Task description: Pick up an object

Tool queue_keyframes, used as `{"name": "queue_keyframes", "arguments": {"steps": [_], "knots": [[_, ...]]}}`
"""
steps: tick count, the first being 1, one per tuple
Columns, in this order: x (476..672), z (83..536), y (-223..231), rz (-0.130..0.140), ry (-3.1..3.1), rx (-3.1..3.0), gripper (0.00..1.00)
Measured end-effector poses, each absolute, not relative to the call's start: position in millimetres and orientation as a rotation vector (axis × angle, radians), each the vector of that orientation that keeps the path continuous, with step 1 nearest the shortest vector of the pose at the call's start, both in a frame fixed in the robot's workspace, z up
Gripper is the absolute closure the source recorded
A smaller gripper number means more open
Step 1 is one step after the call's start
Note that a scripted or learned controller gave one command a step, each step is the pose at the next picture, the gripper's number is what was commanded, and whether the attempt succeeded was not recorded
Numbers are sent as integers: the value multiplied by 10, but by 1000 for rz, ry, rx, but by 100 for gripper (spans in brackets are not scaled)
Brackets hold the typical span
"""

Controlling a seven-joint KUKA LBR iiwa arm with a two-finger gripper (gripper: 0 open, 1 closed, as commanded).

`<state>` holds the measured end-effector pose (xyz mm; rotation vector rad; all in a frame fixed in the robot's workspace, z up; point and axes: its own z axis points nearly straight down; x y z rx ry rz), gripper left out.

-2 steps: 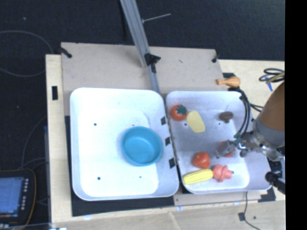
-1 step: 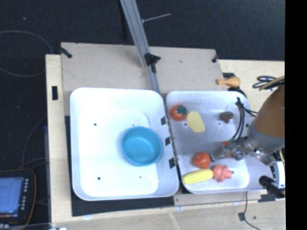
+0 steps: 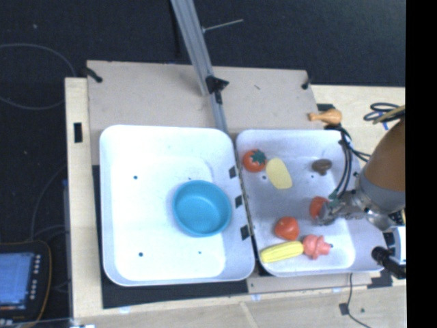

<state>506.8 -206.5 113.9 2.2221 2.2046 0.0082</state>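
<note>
Gripper (image 3: 332, 211) low in right bin (image 3: 341, 141) beside red object (image 3: 318, 206), grip state unreadable; nothing visibly lifted, so pick judged not yet done.

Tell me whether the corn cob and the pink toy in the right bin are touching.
Touching. In the camera view, the corn cob's right tip meets the pink toy's left side at the front of the right bin, with no white floor showing between them.
</note>
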Motion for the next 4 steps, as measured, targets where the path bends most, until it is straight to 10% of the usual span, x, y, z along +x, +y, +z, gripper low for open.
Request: {"name": "queue_keyframes", "arguments": {"steps": [2, 4], "knots": [[5116, 2371, -2084, 9, 2223, 2209, 100], [5169, 2526, -1040, 9, 2231, 2206, 100]]}}
